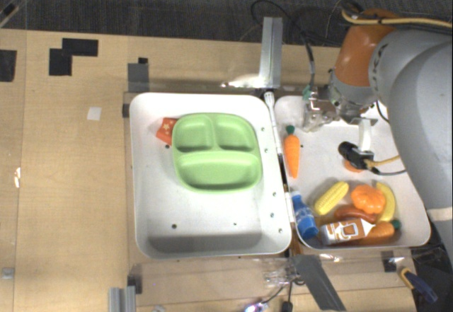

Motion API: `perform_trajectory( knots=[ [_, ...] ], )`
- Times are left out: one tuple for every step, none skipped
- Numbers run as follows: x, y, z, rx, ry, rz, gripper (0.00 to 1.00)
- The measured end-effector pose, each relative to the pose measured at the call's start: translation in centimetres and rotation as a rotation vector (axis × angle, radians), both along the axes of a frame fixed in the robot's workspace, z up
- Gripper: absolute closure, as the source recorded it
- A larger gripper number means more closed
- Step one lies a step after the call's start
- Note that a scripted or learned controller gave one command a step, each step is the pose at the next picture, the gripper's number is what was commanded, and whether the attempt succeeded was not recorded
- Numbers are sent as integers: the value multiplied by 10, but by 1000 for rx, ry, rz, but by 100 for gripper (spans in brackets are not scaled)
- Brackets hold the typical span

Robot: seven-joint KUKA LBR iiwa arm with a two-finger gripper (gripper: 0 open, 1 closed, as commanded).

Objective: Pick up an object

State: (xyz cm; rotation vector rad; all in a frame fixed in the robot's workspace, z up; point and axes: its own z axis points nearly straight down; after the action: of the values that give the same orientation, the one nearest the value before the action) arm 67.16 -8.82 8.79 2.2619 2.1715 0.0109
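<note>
My gripper (313,118) hangs low over the far end of the right bin (414,222), just right of a toy carrot (291,152) that lies along the bin's left wall. Nothing shows between the gripper and the bin floor. At the near end of that bin lies a heap: a yellow corn cob (330,197), an orange pumpkin-like toy (368,199), a banana (388,203), a blue bottle (304,216) and a brown bottle with a white label (348,230).
The left bin (152,226) holds a green divided plate (215,151) with a small red and orange item (165,131) at its left edge. A metal post (271,52) stands behind the divider between the bins.
</note>
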Motion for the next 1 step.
perform_trajectory(
  knots=[
    [-44, -94, 56, -1, 4, -154, 100]
  ],
)
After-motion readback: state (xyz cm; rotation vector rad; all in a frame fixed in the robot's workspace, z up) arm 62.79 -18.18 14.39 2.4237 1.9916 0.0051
